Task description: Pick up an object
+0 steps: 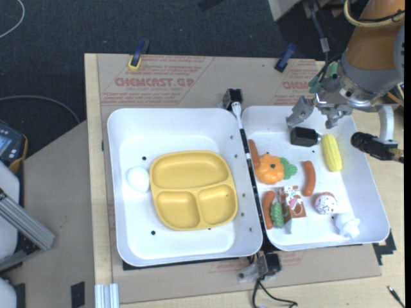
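Tool (319, 111) open above right bin (369, 191); black block (303, 136), corn (331, 151) just below.

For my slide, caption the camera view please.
Gripper hovering over the toy-food bin; yellow tray in the other.

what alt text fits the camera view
The end effector hovers above the right bin, which holds toy foods including corn and a pumpkin. The left bin holds a yellow tray and a white egg.

red "CHEMCAST" print, seemingly "GP" after it, on brown board (192, 76)
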Motion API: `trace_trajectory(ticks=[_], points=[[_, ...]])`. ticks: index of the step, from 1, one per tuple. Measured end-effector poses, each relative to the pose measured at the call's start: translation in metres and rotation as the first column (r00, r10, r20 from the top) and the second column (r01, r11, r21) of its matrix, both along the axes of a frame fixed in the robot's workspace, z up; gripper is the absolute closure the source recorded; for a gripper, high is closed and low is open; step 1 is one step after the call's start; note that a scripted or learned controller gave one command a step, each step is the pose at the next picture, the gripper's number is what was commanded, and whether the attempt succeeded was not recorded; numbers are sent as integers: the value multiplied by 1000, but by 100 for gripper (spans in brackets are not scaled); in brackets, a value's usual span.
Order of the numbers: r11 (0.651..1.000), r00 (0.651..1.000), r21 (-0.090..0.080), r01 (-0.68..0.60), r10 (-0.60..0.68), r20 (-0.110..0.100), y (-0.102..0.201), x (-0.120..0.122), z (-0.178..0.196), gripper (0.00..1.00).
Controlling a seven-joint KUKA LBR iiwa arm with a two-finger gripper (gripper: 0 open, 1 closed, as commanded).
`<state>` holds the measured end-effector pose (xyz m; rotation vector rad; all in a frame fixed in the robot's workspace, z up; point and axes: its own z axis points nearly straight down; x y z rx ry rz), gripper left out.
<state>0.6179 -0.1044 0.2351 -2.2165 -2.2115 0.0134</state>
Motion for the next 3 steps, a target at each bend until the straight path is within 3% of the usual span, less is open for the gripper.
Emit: trace_trajectory(ticks=[1, 3], points=[[1000, 1000, -2, -2, 2, 13, 0, 2, 7, 0], [1000, 1000, -1, -2, 2, 8, -10, 9, -106, 0]])
